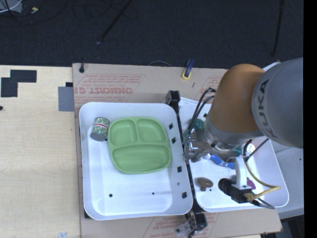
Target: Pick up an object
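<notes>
My gripper (193, 150) hangs low over the left side of the right bin (277, 195), close to the wall between the two bins. The arm's orange band and grey body cover much of that bin. A small brown object (203, 183) lies on the bin floor just below the gripper, apart from it. A blue object (218, 160) pokes out from under the wrist to the gripper's right. A teal object (198, 124) shows at the arm's upper left edge. A bit of magenta (251, 184) peeks out further right.
The left bin (129, 197) holds a green divided plate (139, 145) and a small can (100, 128) lying in its upper left corner. Both bins rest on cardboard (124, 86). A blue and yellow clip (187, 70) sits at the cardboard's far edge.
</notes>
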You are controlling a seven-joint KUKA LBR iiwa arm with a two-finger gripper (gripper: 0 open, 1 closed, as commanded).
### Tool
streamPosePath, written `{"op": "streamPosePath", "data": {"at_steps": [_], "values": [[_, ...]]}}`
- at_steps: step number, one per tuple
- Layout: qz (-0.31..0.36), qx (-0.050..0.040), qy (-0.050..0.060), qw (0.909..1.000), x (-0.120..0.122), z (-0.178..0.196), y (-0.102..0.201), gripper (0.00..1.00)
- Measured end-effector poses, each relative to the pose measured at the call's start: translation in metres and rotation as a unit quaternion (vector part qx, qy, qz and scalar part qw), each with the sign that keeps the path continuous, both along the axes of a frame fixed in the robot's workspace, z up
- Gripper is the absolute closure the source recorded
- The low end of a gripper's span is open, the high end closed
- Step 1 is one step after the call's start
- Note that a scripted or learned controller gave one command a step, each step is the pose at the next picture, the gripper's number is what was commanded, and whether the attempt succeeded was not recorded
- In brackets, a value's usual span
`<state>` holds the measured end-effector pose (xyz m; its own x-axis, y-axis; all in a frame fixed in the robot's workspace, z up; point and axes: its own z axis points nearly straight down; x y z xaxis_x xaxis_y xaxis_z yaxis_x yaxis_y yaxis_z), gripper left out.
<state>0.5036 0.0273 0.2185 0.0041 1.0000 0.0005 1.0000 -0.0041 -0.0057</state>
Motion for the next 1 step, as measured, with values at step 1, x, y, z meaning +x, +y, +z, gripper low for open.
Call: {"op": "streamPosePath", "data": {"at_steps": [1], "values": [[0.002,0.0001,-0.002,1.0000,-0.0089,0.0155,0.0040,1.00]]}}
